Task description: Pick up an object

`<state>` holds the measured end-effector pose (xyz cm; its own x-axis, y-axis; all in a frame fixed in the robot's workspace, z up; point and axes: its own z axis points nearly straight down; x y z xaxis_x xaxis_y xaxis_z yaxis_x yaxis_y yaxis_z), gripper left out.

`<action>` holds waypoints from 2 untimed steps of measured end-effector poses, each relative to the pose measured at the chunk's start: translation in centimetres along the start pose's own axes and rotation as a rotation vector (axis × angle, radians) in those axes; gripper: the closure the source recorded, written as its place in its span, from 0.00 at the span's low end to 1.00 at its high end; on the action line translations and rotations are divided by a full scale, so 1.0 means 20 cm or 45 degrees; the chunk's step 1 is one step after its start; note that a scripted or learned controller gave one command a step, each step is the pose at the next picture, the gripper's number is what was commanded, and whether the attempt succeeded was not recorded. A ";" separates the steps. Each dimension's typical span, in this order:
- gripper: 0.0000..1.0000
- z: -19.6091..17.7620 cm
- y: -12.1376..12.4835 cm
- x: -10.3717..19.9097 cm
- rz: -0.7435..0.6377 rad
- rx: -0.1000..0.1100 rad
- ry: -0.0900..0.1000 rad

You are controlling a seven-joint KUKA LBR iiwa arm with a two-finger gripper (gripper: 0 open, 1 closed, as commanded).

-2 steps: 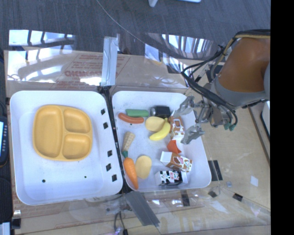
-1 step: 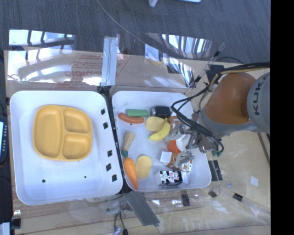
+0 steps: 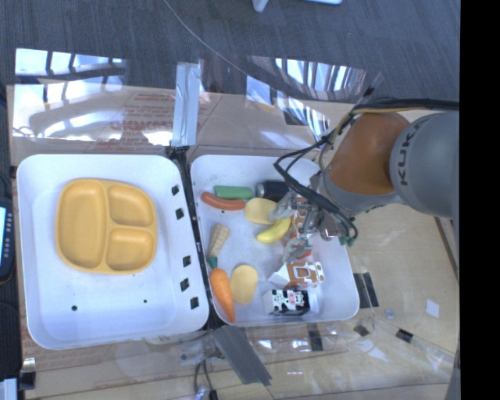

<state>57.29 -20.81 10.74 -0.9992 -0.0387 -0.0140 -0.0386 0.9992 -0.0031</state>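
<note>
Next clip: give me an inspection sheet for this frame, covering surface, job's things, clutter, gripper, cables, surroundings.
Surface: two white bins side by side, left bin, right bin, on a bench with shiny plastic sheeting.
Job's things: in the right bin, a carrot, hot dog, banana, lemon, cone, potato, green piece, dark item, two small cartons.
Clutter: yellow tray with three compartments in the left bin.
Gripper: gripper low over the right bin beside the banana; finger state unclear.
Cables: black cables looped at the wrist.
Surroundings: dark carpet beyond the bench.
</note>
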 end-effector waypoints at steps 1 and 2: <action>0.00 0.00 0.00 0.08 0.036 0.007 -0.025; 0.00 -0.08 0.01 0.31 0.103 0.018 -0.070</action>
<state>51.06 -20.82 12.23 -0.9967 0.0419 -0.0697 0.0430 0.9990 -0.0141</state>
